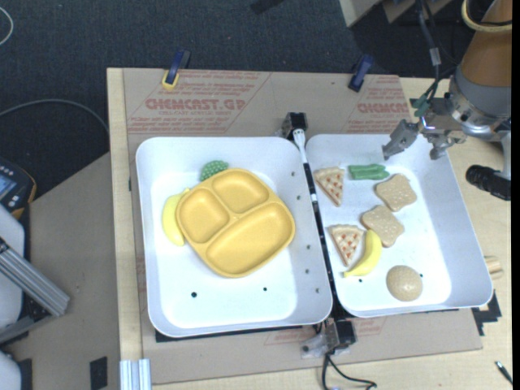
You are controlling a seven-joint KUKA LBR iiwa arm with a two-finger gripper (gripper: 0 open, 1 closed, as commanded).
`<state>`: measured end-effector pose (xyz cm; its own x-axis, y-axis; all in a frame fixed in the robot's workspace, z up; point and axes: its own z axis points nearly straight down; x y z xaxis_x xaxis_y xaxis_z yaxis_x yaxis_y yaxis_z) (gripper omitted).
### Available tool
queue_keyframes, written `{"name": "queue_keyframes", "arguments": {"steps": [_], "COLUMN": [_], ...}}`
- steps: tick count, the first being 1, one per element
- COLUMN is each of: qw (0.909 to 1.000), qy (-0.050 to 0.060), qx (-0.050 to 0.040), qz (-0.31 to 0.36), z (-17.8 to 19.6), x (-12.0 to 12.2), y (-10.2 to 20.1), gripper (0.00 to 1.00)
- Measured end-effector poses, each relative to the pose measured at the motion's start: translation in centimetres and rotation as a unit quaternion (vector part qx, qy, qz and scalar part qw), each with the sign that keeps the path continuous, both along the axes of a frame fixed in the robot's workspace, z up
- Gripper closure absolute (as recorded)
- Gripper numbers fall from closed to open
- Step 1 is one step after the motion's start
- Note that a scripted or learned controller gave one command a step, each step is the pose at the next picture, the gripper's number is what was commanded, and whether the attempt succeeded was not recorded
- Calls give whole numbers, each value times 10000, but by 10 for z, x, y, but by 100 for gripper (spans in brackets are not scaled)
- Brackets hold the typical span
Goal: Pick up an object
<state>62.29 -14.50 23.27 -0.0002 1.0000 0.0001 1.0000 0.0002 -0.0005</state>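
Note:
My gripper hangs over the far edge of the right bin. Its two fingers are spread open with nothing between them. Just below and to its left lies a green bean pod. The same bin holds two pizza slices, two toast pieces, a banana and a round tan bun.
The left bin holds a yellow divided plate. A green broccoli piece sits at the plate's far edge and a yellow piece at its left. Clamps grip the board's far edge.

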Motion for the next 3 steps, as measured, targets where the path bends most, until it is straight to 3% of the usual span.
{"name": "queue_keyframes", "arguments": {"steps": [1,2,3], "qw": [10000,10000,10000], "qy": [81,-31,-56], "qx": [25,-16,-25], "qz": [-6,-5,-16], "z": [-129,-147,-135], "x": [-61,-106,-104], "y": [19,31,30], "gripper": [0,0,100]}}
